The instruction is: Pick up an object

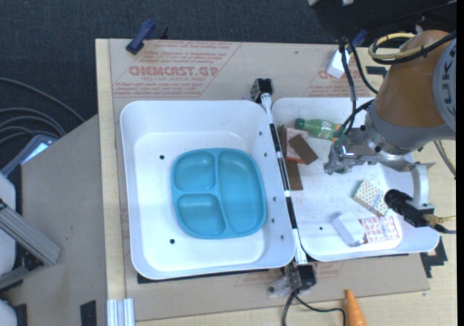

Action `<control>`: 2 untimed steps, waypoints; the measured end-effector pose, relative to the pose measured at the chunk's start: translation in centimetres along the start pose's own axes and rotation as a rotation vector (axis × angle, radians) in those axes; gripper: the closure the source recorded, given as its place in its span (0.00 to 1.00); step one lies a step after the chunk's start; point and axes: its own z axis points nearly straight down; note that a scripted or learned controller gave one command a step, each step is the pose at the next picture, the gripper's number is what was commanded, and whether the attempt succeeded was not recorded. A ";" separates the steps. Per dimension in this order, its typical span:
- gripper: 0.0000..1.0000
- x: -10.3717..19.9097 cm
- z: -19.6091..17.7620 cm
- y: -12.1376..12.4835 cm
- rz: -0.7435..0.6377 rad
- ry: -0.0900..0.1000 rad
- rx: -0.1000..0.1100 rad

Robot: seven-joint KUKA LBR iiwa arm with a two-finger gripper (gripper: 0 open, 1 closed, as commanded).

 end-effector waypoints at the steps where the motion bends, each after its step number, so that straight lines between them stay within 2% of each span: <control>1: 1.00 -2.6 -2.2 -2.5 0.002 0.000 0.000; 2: 1.00 -8.8 -3.0 3.9 0.002 -0.003 -0.004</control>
